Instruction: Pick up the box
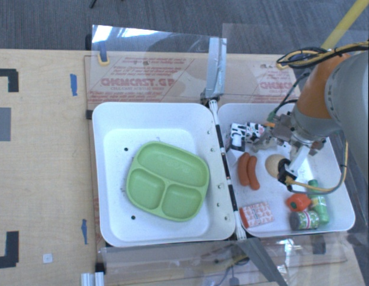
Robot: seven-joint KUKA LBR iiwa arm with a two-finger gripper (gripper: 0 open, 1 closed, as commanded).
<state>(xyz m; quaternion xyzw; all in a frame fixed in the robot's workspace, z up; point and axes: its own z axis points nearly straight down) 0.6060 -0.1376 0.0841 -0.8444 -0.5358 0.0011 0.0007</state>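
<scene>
Right bin, near edge: we note one box, red and white, lying flat, close to the wall shared with the left bin. Nothing rests on it.

The gripper hangs over the far half of the same bin, well apart from the box. The box sits toward the camera and to the view's left of it. We cannot tell how far the gripper is open, because the wrist covers it from above. We see nothing held in it.

Count, right bin:
- Box: one.
- Sausages: two, reddish, side by side and touching, lengthwise toward the camera.
- Tan round piece: one, just right of the sausages.
- Black-and-white patterned item: one, at the far left of the bin, just beside the gripper.
- Red-orange item: one.
- Green can: one, on its side in the near right corner. The green bits beside it are crowded and small, so there may be a second piece.

Count, left bin:
- Green plate: one, with three compartments, lying flat in the middle.

Between gripper and box lie the sausages and the tan piece. The red-orange item and the can are to the box's right, near it but not touching.
</scene>
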